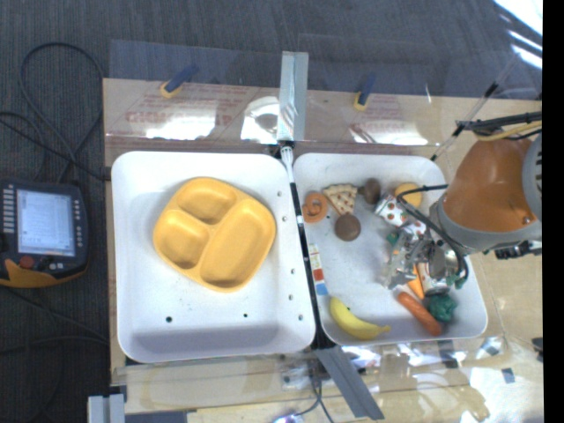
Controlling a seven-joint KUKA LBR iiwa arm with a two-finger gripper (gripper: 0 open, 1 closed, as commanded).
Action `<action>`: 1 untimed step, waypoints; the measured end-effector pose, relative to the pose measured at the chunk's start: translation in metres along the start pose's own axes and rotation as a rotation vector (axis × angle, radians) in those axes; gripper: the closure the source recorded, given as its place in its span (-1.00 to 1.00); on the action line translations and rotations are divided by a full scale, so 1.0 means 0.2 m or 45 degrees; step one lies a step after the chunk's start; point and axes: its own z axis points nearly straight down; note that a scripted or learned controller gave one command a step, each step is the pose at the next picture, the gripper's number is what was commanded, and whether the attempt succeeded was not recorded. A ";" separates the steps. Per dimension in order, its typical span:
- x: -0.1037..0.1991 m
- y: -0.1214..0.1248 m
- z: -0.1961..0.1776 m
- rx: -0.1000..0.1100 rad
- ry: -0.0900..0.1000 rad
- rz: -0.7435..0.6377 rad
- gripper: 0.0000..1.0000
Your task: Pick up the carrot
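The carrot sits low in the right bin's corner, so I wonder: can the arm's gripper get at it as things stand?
Probably yes. The gripper hangs just above the carrot, with nothing lying on it. The green top and bin wall crowd one side.

Two bins sit side by side on the surface (119, 113). The left bin (141, 315) holds a divided plate (214, 233) at its centre. In the right bin (352, 271), a banana (355, 320) lies at the lower edge, the carrot (418, 311) toward the lower right corner, just beneath the gripper (414, 263). A handheld screen (42, 232) rests at the frame's left edge
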 end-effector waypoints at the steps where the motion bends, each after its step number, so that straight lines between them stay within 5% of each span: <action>1: 0.24 0.30 -0.23 0.006 0.030 0.346 1.00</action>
